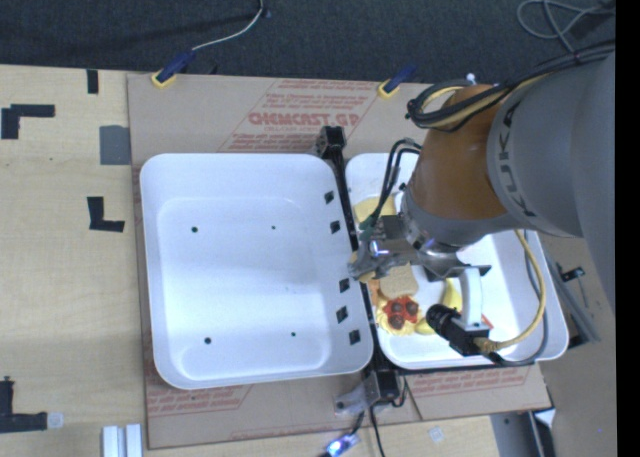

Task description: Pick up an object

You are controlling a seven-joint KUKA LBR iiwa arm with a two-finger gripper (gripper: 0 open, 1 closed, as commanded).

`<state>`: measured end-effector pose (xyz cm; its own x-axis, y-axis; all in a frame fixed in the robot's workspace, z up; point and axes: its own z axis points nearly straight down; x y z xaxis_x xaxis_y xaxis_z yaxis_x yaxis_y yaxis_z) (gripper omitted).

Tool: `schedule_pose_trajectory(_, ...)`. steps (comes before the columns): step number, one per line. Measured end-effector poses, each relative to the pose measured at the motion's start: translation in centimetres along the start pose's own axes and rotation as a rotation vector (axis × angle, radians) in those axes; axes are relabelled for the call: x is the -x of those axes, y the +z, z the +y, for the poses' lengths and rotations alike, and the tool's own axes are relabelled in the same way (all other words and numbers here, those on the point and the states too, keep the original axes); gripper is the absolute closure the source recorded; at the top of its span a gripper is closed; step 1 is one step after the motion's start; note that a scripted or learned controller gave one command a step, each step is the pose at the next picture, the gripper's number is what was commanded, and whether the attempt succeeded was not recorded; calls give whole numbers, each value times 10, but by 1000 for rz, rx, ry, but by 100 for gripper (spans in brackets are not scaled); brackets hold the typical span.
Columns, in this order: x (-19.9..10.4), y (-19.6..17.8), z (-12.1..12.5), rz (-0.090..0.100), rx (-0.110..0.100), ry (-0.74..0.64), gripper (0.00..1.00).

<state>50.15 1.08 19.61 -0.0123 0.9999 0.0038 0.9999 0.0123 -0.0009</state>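
My gripper (pixel 378 257) hangs low over the left part of the right bin (pixel 530 345), close to the divider between the bins. Just under it lies a tan block (pixel 399 283), and a red and brown object (pixel 400 315) sits in front of that. A yellow item (pixel 366 210) peeks out behind the wrist, and another yellow piece (pixel 451 295) lies to the right of the tan block. The orange band and grey arm (pixel 470 170) hide much of the bin's back half.
The left bin (pixel 240 265) stands beside the right one, with a black clip strip (pixel 345 245) running along the shared rim. Both rest on a cardboard sheet (pixel 290 115). A black and yellow cable (pixel 480 340) loops over the right bin's front.
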Motion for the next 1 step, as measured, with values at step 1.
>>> schedule_pose_trajectory(1, -16, -173, 12, -2, 19, 7, 100)
